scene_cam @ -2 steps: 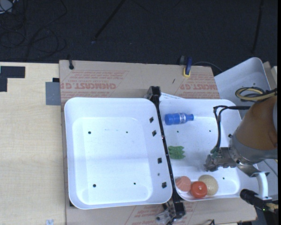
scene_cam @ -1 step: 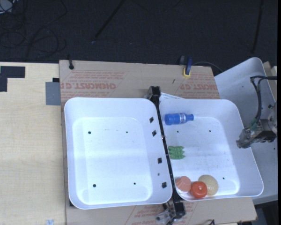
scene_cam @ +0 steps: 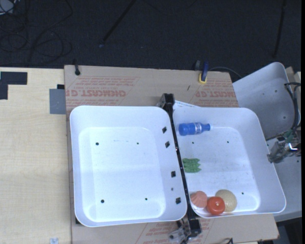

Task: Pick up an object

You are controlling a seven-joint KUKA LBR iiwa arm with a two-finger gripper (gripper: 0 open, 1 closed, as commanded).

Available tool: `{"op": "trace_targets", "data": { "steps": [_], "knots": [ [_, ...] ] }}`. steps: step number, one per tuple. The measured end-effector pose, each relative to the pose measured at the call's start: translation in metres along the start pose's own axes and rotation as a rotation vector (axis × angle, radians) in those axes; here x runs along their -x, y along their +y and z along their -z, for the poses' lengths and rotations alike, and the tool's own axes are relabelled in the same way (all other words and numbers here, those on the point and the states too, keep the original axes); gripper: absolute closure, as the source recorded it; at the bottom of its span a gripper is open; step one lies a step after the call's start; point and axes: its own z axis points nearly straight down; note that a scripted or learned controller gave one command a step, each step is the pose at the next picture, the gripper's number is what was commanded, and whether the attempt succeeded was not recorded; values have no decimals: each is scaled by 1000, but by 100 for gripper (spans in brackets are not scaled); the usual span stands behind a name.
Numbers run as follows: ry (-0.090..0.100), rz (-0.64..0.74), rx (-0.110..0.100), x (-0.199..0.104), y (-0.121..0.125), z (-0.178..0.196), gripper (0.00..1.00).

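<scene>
Lying crosswise, blue bottle (scene_cam: 194,128) points its cap right; end effector (scene_cam: 280,150) state unreadable.

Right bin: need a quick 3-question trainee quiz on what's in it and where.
1. True or false: the blue bottle stands upright in the middle of the right bin.
2. Which item lies nearest the divider between the bins? A) green item B) tan ball C) orange-red ball
3. Fill in: the pink item, the orange-red ball and the tan ball cluster along the bin's ____ edge in the camera view.

Key
1. False: it lies on its side near the far edge, cap pointing right.
2. A
3. near (bottom)
</scene>
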Motion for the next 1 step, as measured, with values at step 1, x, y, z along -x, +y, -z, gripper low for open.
{"op": "trace_targets", "data": {
  "steps": [1],
  "knots": [
    [1,3,-1,-1,0,19,100]
  ]
}}
